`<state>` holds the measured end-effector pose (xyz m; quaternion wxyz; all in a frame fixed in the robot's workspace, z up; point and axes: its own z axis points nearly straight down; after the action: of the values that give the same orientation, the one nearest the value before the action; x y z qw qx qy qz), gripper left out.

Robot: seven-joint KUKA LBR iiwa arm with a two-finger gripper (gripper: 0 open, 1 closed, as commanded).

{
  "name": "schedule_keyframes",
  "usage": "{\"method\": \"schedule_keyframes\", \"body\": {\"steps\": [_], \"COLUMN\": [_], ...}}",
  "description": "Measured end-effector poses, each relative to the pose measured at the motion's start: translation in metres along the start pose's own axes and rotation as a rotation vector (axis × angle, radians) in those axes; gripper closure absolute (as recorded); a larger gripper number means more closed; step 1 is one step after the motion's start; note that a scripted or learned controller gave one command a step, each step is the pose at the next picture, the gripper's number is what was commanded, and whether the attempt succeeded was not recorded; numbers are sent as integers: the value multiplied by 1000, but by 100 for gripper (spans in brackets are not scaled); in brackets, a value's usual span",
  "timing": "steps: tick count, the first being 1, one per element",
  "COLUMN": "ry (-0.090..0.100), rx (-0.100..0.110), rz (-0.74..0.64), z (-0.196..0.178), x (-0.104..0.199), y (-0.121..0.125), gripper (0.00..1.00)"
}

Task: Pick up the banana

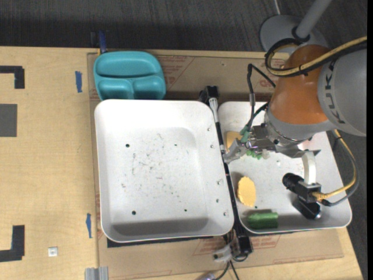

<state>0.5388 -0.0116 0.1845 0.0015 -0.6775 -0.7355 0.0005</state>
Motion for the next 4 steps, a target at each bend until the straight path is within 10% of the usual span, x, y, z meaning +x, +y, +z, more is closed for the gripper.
{"method": "schedule_keyframes", "body": {"steps": [1,2,3,4], "ry": [0,2,2,4], "rx": [1,-3,-8,-10], "rz": [61,97,105,106], "z": [0,99,98,88], "x": [89,163,230,231], "y": [-34,-46,-30,-29], "gripper": [0,0,0,100]}}
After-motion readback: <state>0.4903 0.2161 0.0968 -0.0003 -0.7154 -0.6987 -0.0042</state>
